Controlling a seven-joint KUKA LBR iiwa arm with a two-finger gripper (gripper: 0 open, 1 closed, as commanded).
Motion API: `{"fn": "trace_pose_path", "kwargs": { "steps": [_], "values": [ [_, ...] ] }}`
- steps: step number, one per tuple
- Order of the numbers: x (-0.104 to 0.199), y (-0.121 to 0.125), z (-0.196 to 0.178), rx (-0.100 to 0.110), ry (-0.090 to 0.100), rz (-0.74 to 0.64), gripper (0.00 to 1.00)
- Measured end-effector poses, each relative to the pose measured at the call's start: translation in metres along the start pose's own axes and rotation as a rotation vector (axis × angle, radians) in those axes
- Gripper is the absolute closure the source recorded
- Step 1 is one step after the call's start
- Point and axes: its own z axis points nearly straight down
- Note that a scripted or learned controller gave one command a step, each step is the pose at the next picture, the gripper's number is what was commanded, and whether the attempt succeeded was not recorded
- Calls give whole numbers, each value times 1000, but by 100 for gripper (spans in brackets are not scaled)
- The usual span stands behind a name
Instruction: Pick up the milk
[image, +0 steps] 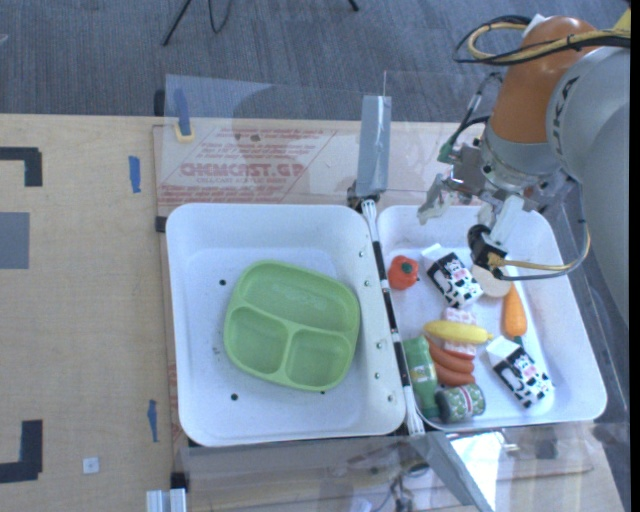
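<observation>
— Claw (463, 208) first: where is it, and what has it got?
— It hangs over the far end of the right bin (588, 372), close to the far rim. Whether it is open or shut, or has hold of anything, I cannot tell.
— And the milk?
— Two small cartons, both in the right bin and both white with black cow patches. The far milk carton (455, 280) lies tilted on the near side of the claw, apart from it. The near milk carton (522, 376) lies towards the bin's near right corner.
— Any writing on them?
— Too small to read. The green can (460, 402) has a label, also blurred. Beyond the left bin (180, 300) a brown board (245, 165) carries red print, but I cannot make out the letters.
— What sits around the cartons?
— A tomato (402, 272) lies just left of the far one. Between the two cartons a banana (455, 332) rests against the sausages (452, 362). A carrot (514, 312) lies right of the banana. The can lies on its side near the front rim, next to a green packet (418, 362) along the left wall.
— How is the arm (600, 110) posed?
— It enters from the right, with its orange band (535, 90) high above the wrist. The wrist bends down and leftward, so the claw points into the bin.
— And farther out?
— A green divided plate (292, 325) lies in the middle of the left bin. The tabletop (70, 300) is pale wood with blue tape strips (134, 172).
</observation>
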Motion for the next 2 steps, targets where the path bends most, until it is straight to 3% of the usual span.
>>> {"fn": "trace_pose_path", "kwargs": {
  "steps": [1, 2],
  "values": [
    [-8, 2, 1, 0, 0, 163, 0],
    [-34, -25, 83, -12, 5, 266, 0]
  ]
}}
